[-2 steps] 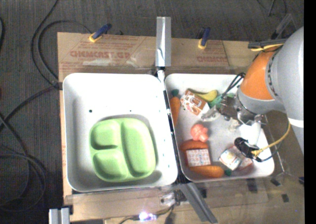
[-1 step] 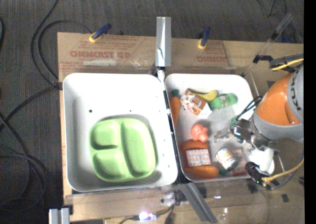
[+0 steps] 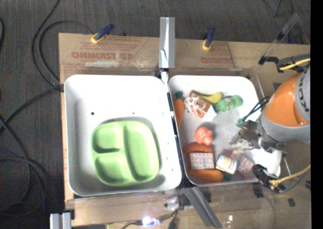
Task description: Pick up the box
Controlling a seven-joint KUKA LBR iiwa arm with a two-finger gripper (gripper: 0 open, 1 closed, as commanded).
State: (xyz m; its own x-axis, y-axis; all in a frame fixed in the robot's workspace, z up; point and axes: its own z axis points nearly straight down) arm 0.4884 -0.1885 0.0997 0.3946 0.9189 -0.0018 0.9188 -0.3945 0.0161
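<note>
The grey arm (image 3: 292,114) leans in from the right, its orange band sitting just past the right wall of the right bin (image 3: 250,84). The wrist bends down and inward over that bin's lower right part. The tool (image 3: 246,139) hangs at its end, low over the clutter, but it is too dark and tangled with cables for me to tell how it is set.

Taking the right bin as the landmark: 3 small printed boxes lie inside it. 1 box (image 3: 197,106) sits near the top, beside a banana (image 3: 212,97) and a green toy (image 3: 228,103). A second box (image 3: 201,161) rests along the bottom on something brown, with an orange piece (image 3: 206,175) under it. The third box (image 3: 226,164) lies tilted in the lower right, just below the tool. A carrot (image 3: 178,112) lies along the left wall, a pink lump (image 3: 204,134) near the middle.

Left of that bin, the other bin (image 3: 75,92) holds a green divided tray (image 3: 125,152).
</note>
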